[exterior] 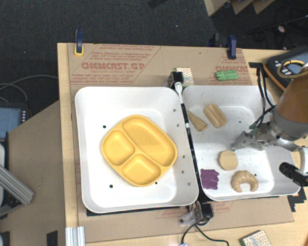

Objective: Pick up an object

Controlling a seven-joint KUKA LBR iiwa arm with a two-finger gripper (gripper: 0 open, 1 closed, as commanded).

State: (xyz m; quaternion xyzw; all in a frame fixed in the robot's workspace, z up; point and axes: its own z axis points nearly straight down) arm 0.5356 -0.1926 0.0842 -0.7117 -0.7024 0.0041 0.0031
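Note:
The right bin (pixel 246 99) holds several food toys. A tan bread roll (pixel 214 115) and a smaller tan piece (pixel 197 122) lie at its back left. A round beige biscuit (pixel 228 160) sits mid-bin, with a croissant (pixel 245 181) and a purple grape bunch (pixel 209 178) along the front. My gripper (pixel 241 142) reaches in from the right, low over the middle of this bin. Its tip is just above and to the right of the biscuit, and nothing shows in its grasp.
A yellow three-compartment plate (pixel 138 150) lies in the left bin (pixel 87 106). A green item (pixel 227 76) rests on the bench behind the right bin. The orange-banded arm (pixel 297 106) covers the right bin's right side. Clamps and cables sit at the bench edges.

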